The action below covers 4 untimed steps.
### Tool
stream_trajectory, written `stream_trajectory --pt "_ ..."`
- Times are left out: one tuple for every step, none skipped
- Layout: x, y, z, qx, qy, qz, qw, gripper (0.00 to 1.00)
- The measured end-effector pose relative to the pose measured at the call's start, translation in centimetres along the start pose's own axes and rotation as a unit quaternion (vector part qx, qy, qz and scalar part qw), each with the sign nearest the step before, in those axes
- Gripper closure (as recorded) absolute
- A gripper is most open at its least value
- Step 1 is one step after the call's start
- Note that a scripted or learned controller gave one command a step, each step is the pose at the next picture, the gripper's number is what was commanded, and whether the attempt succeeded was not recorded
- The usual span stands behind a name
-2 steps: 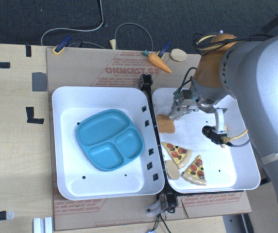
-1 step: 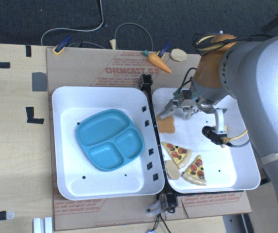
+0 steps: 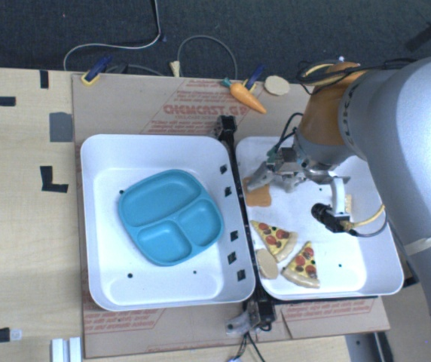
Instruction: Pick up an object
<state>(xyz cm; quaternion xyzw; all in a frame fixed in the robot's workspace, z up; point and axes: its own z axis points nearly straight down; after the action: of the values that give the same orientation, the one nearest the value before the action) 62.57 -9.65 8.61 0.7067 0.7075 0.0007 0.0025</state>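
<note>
Two pizza slices (image 3: 291,251) in right bin (image 3: 374,277), tips toward each other.

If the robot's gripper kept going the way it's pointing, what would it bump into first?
The gripper points left and down into the right bin. It would probably meet the tan toast piece just under its tips first, though depth is hard to judge from above.
</note>
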Motion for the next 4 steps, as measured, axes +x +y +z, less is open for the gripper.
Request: stream_trajectory --pt "-0.4 3.9 0.1 0.001 0.001 -0.001 1.0 0.0" --pt "0.2 1.3 0.0 0.001 0.0 0.0 1.0 0.0" --pt "0.2 1.7 -1.5 -0.003 0.001 0.0 1.0 1.0" --pt "3.9 -3.8 -10.4 0.001 0.002 -0.001 1.0 1.0"
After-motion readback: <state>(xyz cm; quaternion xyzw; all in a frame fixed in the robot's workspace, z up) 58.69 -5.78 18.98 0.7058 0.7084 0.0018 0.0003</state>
